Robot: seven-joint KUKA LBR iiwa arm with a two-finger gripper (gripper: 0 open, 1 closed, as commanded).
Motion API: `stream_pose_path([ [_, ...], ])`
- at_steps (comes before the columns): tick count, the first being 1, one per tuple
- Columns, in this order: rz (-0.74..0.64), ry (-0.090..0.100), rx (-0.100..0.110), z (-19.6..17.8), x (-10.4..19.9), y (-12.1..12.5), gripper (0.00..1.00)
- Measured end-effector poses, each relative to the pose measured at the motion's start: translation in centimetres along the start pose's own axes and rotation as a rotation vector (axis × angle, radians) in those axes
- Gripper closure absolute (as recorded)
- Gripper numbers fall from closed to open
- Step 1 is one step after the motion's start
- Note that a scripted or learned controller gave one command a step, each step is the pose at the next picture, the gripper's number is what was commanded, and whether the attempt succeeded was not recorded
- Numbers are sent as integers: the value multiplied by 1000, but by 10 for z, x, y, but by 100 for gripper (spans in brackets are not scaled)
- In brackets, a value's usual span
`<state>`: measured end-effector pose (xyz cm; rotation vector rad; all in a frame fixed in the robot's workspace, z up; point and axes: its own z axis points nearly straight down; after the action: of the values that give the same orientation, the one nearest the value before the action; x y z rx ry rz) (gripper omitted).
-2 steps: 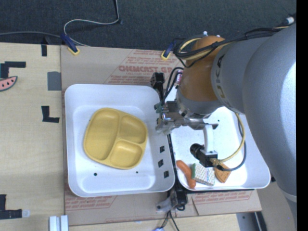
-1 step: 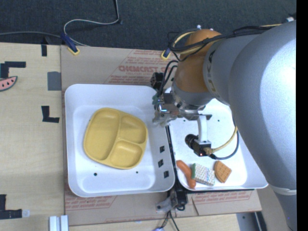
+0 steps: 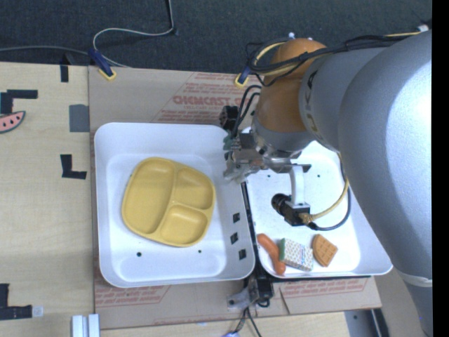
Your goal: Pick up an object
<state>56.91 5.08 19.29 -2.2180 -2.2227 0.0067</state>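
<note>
The grey arm filled the right side of the scene, its orange band showing above the wrist as it reached in over the seam between the two bins. It partly covered the right bin, which sat just beside the left bin on a cardboard sheet laid over the bench.

A yellow divided plate lay flat in the middle of the left bin, apart from its walls.

The gripper hung over the inner edge of the right bin, near the divider; whether it was wide or narrow could not be told, and nothing was seen in its grasp. A black fitting with a yellow cable hung below the wrist, above the right bin's floor.

The objects to be picked lay grouped at the near edge of the right bin: an orange carrot-shaped toy, touching a small patterned box, and just beside that a tan cracker-like piece. All three lay well apart from the gripper.
</note>
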Motion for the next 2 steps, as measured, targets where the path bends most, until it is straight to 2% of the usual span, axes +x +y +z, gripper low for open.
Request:
stream_pose_path([
  [1, -2, 2, -1, 48, 103, 34, 100],
  [2, -1, 2, -3, 23, 150, 40, 100],
])
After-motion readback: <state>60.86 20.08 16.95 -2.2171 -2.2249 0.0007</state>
